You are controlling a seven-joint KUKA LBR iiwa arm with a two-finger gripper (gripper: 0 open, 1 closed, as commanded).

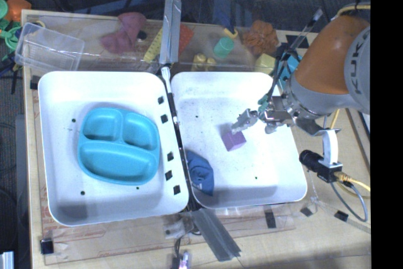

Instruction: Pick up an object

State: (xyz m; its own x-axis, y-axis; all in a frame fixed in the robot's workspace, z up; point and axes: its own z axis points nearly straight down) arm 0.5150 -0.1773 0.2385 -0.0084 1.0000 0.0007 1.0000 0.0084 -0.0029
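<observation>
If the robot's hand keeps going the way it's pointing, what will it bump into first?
Most likely the purple block. The hand points left and down, and the block sits right beneath its tip. From this one slanted view, I can't tell how high the hand is above it.

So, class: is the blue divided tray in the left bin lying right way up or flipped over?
Right way up. The blue tray lies flat on the left bin floor, its three hollow compartments facing the camera, with raised ridges between them.
</observation>
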